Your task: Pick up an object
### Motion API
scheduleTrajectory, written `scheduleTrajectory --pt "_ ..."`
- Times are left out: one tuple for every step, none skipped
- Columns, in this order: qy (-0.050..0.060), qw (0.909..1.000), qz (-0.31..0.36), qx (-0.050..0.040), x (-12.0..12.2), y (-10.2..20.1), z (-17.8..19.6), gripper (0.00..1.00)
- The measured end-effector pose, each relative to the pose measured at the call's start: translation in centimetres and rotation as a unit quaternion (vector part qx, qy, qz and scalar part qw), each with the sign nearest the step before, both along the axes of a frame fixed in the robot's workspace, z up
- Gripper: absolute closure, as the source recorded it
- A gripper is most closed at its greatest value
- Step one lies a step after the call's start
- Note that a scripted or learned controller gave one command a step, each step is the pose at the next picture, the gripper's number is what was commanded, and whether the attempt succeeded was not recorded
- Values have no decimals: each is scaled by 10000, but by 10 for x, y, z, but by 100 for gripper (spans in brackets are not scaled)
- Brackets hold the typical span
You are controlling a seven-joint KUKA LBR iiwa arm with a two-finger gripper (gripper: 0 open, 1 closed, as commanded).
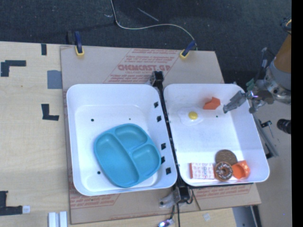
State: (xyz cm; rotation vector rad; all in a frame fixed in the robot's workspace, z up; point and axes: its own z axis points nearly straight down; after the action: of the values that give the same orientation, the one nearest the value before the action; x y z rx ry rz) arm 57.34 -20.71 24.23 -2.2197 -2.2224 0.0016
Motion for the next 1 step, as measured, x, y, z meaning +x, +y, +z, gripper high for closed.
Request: scheduleTrajectory --pt "26 10000 2 6 5 9 -58 0"
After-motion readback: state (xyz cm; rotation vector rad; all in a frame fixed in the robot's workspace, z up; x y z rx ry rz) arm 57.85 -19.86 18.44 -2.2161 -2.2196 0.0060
